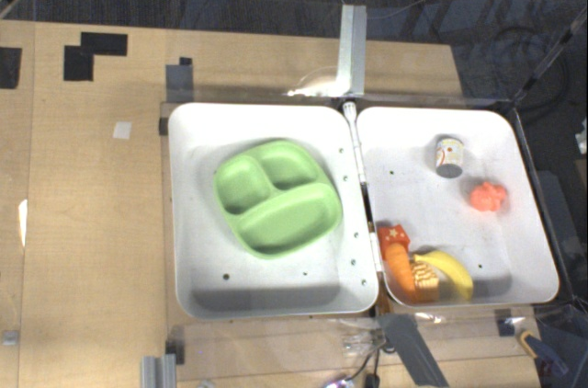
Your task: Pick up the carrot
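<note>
1. The carrot (399, 267) lies in the right bin (514, 147), in its near-left corner, close against the left wall. It runs roughly near-to-far, its orange body partly tucked among neighbours.

2. It is crowded. A banana (448, 270) lies just beside it on the right, apparently touching, with a small yellow-and-red item (424, 276) between the two. A red block (393, 236) with pale spots sits at the carrot's far end, touching or nearly so.

3. The state of the claw — how far open, and whether it has hold of anything — I cannot tell from this view. The step in hand, by my judgement, is the approach, with the pick not yet begun.

4. To do it well, I would come straight down over the middle of the carrot's exposed length, with the closing direction across its narrow width — left to right in the scene.

5. The bin wall on the left is the tight side; a finger landing on the rim would likely stop the descent. The right-hand finger needs to slip between carrot and banana, or it may pinch both.

6. Well apart and no hindrance: a small can (448, 156) and a pink-orange round thing (489, 197) toward the far right of the same bin, and a green divided plate (276, 196) in the left bin (193, 193).
</note>
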Available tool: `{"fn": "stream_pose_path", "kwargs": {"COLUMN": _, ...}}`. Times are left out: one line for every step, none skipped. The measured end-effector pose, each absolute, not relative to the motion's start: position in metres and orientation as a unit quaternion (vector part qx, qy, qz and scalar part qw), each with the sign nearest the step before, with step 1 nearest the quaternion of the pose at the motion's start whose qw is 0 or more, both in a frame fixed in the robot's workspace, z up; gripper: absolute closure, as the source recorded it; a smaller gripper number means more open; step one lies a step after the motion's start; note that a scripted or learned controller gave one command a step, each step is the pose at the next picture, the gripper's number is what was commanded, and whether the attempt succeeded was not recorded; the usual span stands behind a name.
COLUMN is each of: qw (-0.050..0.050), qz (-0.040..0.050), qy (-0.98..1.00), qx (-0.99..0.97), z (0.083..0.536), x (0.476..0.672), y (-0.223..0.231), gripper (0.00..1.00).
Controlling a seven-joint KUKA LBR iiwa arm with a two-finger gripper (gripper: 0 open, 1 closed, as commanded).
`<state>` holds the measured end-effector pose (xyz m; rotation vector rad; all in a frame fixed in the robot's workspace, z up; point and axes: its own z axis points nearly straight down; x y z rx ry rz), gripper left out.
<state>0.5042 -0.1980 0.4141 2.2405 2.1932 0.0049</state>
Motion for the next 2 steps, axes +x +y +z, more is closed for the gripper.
{"fn": "stream_pose_path", "kwargs": {"qw": 0.006, "qz": 0.0026, "qy": 0.702, "qx": 0.712, "z": 0.426, "x": 0.506, "y": -0.197, "gripper": 1.00}}
{"fn": "stream_pose_path", "kwargs": {"qw": 0.009, "qz": 0.0037, "qy": 0.704, "qx": 0.710, "z": 0.438, "x": 0.507, "y": -0.197, "gripper": 1.00}}
